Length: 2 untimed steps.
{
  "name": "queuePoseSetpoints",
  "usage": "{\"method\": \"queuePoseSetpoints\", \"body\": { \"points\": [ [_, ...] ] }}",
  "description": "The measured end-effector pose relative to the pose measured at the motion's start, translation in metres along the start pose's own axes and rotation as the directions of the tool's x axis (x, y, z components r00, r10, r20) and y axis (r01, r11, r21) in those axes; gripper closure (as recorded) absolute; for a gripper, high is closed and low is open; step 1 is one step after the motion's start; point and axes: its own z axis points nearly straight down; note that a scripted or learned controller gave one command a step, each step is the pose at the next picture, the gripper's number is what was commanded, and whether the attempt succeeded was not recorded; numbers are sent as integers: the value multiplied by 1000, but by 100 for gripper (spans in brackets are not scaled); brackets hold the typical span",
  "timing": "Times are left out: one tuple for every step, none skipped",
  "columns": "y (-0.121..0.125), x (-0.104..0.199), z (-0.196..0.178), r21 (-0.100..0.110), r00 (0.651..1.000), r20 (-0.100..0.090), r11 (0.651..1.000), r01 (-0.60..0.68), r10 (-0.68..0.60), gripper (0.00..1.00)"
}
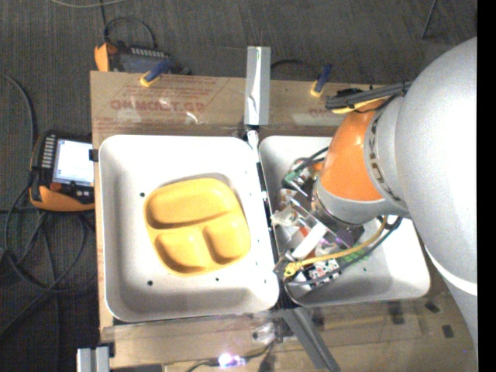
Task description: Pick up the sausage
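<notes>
My gripper (301, 229) is low inside the right white bin (403, 281), close to that bin's left wall. The grey wrist with its orange band (350, 161) hangs over it and covers much of the bin floor. Cables and a small circuit board (316, 270) crowd the gripper's lower end and hide what lies beneath it. What little bin floor can be seen around the wrist is bare white.
The left white bin (116, 208) holds a yellow three-compartment plate (200, 223) at its middle. A metal divider post (256, 84) stands behind the two bins. A handheld pendant (66, 173) lies on the floor left of the bench.
</notes>
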Motion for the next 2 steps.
{"method": "queuePoseSetpoints", "body": {
  "points": [
    [81, -74, 63, 3, 1000, -1, 1000, 22, -22, 0],
    [87, -49, 73, 3, 954, -1, 954, -300, 300, 0]
  ]
}}
